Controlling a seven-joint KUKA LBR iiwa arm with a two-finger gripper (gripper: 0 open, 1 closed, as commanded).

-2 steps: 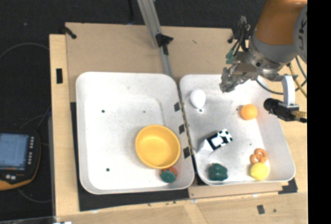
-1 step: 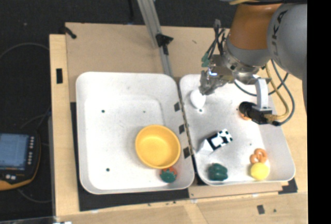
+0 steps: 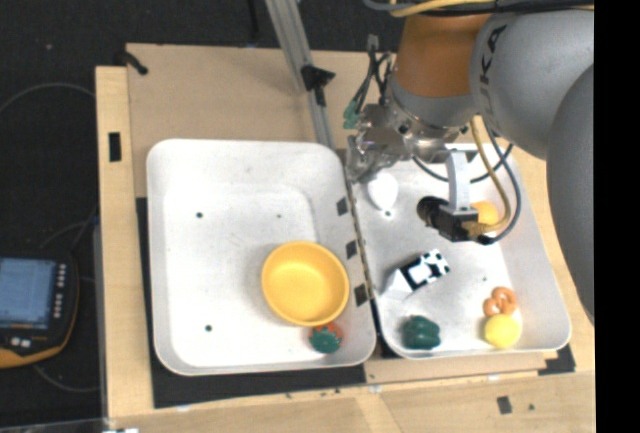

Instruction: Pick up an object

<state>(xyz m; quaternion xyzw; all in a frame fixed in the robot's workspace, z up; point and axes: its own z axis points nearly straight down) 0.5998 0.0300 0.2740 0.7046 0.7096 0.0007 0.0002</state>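
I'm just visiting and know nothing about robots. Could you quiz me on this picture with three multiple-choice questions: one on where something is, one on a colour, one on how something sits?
1. Where is the bowl?
A. left bin
B. right bin
C. on the bench outside the bins

2. What colour is the bowl?
A. blue
B. yellow
C. black

3. How does the bowl sit?
A. upside down
B. stacked on another bowl
C. upright, opening facing up

Answers:
1 A: it rests in the left bin, near its front right corner.
2 B: it is yellow inside and at the rim.
3 C: its hollow inside faces the camera.
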